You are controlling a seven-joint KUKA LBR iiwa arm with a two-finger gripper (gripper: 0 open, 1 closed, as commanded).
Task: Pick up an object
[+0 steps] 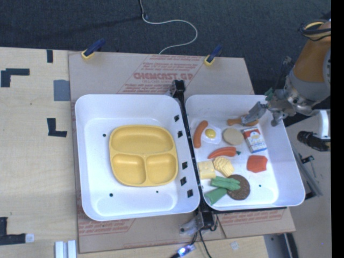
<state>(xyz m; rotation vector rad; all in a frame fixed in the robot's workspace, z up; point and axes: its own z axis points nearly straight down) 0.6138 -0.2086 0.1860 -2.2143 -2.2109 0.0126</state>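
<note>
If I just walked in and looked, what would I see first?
Probably the big yellow tray with three compartments, alone in the left white bin. Next, the pile of toy food in the right white bin: a sausage, a fried egg, a small red and white box. The robot's gripper hangs over that bin's far right corner.

White cable (pixel 171 23) on dark carpet, two yellow-and-blue clamps (pixel 92 49) (pixel 213 53) on the printed cardboard sheet (pixel 161 77).

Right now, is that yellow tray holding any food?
Empty. The yellow tray shows three bare compartments; the toy food lies in the right bin.
</note>
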